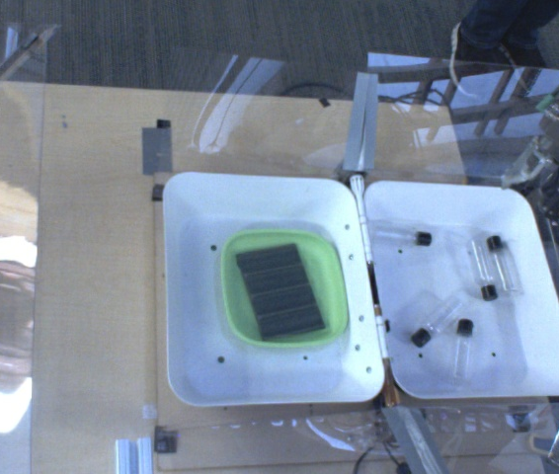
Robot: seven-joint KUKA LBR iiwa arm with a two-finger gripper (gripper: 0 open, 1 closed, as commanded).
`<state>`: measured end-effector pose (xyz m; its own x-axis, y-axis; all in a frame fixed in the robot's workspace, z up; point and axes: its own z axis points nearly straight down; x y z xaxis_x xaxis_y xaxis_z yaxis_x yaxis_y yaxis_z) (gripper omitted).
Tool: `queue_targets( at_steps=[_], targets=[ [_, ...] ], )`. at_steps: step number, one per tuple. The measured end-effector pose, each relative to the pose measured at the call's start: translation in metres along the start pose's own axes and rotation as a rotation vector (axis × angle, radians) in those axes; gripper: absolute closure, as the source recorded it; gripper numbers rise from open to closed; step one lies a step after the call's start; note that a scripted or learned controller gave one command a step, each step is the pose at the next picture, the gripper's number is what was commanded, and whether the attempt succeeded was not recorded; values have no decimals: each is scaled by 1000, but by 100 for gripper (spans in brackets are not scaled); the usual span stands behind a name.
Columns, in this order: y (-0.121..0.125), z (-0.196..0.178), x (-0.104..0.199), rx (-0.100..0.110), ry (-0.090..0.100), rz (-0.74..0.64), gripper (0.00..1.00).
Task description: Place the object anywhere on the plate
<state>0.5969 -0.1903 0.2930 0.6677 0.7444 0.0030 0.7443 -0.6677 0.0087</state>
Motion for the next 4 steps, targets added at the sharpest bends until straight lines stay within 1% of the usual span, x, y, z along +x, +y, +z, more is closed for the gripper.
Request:
queue_targets(
  at_steps=[1,2,3,4],
  targets=[
    [-15,-40,-21,-2,1,-4,0],
    [4,-55,-8,-4,0,-91,0],
    [20,-63,8,-3,1,-35,0],
    [23,-136,14,-6,2,27,0]
  ],
)
